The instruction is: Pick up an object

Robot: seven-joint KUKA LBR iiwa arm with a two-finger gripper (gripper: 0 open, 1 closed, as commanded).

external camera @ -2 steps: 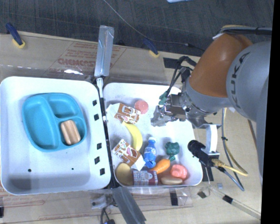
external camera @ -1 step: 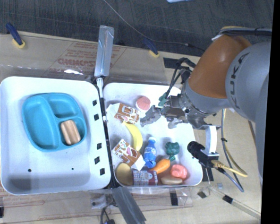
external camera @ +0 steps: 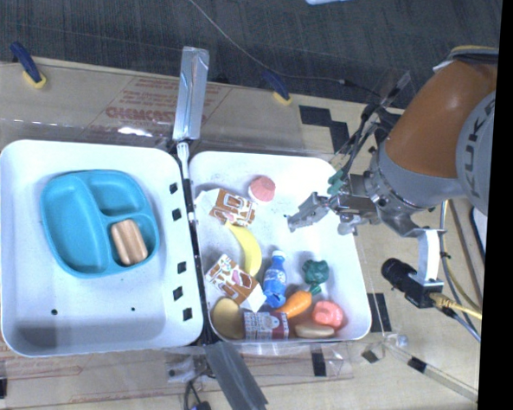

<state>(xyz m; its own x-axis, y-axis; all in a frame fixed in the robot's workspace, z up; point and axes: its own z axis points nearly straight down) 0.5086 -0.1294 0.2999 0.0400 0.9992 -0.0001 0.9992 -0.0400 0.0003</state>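
Note:
The right bin (external camera: 349,184) holds a jumble of toy food. In it I see a pink round piece (external camera: 262,189), a snack packet (external camera: 231,208), a banana (external camera: 247,247), a blue bottle (external camera: 274,279) and a green broccoli (external camera: 316,271). An orange carrot (external camera: 295,304) and a pink peach (external camera: 328,314) lie there too. My gripper (external camera: 327,217) hangs over the bin's right middle, above bare floor, right of the banana and above the broccoli. Its fingers stand open with nothing between them.
The left bin (external camera: 24,316) holds a blue divided plate (external camera: 82,215) with a brown roll (external camera: 129,240) in one compartment. A second packet (external camera: 232,281), a can (external camera: 265,324) and a tan piece (external camera: 225,315) crowd the right bin's front edge. A metal post (external camera: 191,92) stands behind the divider.

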